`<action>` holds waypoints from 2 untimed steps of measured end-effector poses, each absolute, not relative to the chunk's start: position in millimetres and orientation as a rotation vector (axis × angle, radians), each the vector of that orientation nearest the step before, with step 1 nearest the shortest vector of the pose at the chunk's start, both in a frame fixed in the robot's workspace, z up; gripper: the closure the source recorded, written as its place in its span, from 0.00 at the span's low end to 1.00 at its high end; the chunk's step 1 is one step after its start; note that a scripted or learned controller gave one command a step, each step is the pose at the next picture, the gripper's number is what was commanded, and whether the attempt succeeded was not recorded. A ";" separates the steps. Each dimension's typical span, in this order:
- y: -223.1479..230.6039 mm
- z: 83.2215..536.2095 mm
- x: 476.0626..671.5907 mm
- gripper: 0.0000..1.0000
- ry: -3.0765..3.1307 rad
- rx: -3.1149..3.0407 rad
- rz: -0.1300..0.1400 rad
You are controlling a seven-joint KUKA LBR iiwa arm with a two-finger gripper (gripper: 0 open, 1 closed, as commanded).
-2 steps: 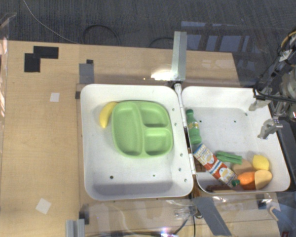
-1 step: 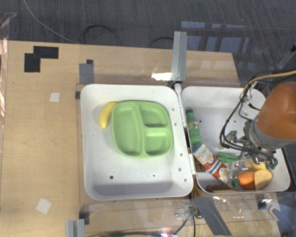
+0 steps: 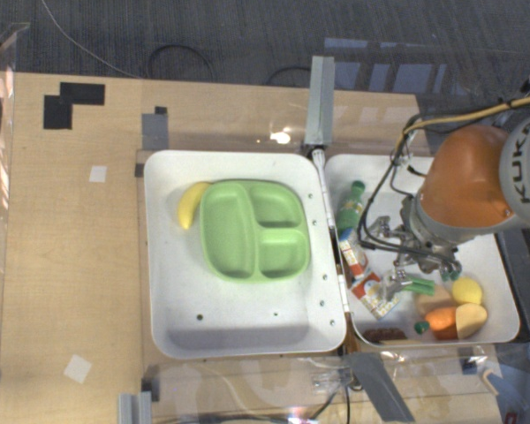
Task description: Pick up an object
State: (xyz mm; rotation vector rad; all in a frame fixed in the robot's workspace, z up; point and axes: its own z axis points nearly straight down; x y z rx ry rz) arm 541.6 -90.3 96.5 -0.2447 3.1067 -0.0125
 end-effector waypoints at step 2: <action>-90.1 97.8 589.8 0.00 3.088 -0.391 -0.011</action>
